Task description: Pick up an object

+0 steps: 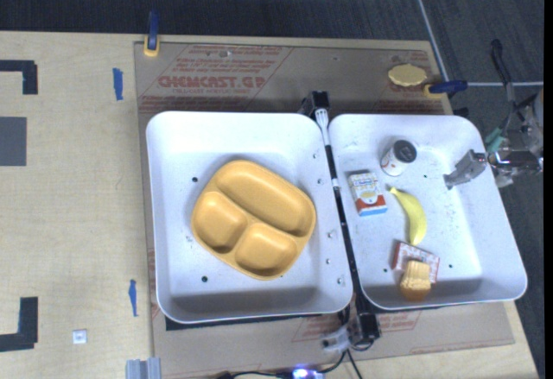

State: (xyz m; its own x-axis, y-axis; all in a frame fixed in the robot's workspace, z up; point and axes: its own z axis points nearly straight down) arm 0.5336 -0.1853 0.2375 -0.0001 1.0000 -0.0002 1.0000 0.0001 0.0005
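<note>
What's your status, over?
Claw at right bin's right rim, holding nothing. Banana, small carton, can untouched. Path clear.

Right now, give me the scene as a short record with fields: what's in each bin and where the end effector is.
left bin: yellow divided tray
right bin: banana, small carton, can, snack packet
banana position: middle of the bin, between carton and packet
end effector: over the right bin's far right edge, nothing seen held

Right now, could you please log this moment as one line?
gripper over right bin edge | nothing held | banana, box, can in bin
</note>
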